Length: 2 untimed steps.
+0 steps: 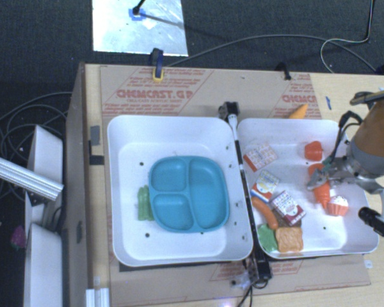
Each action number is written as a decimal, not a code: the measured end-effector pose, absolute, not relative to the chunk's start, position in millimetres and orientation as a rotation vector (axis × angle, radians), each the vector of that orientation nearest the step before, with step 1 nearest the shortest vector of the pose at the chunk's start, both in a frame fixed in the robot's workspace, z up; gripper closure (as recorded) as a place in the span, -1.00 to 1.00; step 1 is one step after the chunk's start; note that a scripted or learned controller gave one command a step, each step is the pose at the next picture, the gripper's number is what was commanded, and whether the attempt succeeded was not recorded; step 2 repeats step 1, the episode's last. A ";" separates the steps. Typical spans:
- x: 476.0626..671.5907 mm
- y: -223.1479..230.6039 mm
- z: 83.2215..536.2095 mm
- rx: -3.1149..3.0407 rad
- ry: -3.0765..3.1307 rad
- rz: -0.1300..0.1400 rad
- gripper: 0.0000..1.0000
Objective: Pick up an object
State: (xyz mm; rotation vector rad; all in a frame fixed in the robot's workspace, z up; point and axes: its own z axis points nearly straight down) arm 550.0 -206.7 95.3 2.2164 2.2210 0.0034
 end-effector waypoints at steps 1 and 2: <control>587.3 -107.6 86.9 2.215 2.227 0.003 1.00; 587.3 -107.6 86.9 2.215 2.227 0.003 1.00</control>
